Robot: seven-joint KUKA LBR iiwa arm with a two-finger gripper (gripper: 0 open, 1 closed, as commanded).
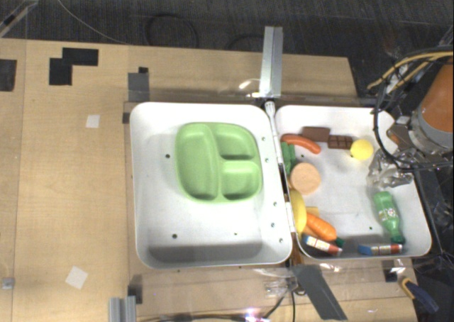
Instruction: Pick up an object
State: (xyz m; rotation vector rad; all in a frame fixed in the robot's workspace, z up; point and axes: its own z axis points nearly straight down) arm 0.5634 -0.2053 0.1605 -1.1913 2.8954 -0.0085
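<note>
- The left bin [152,136] bears a green divided tray [216,161]; the right bin [340,200] is scattered with toy food, all of it lying on the floor, so nothing is lifted yet.
- The gripper [389,174] hangs just above the green bottle [387,215] (likeliest target); whether it is closed, I cannot tell.
- Grasp and lift remain.

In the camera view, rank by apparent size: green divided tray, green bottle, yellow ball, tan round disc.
1. green divided tray, by far the largest
2. green bottle
3. tan round disc, close to the bottle in area, so unsure
4. yellow ball, smallest
</note>
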